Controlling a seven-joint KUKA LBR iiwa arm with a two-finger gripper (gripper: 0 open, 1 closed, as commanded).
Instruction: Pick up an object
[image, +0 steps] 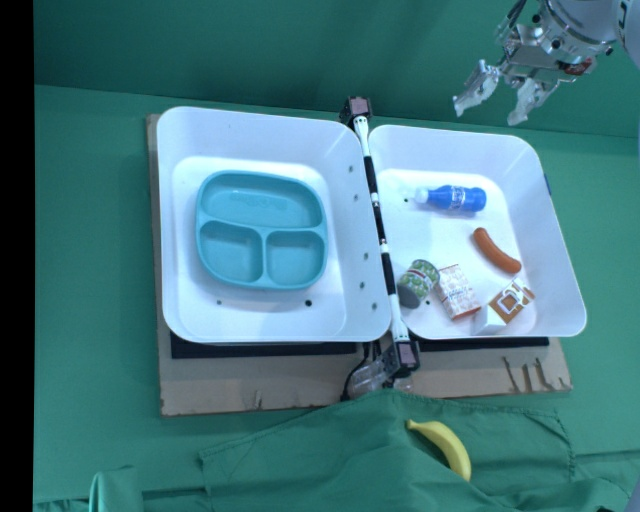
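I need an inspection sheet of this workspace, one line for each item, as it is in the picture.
Surface: two white bins on cardboard over green cloth.
Job's things: right bin holds blue bottle, sausage, can, two small cartons.
Clutter: teal divided tray in left bin; banana on the cloth in front.
Grippers: gripper open, holding nothing, above right bin's far edge.
Cables: nothing seen.
Surroundings: green backdrop.

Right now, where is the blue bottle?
The blue bottle lies on its side in the right bin, near its far edge, white cap toward the divider. The sausage lies nearest, just in front of it to the right.
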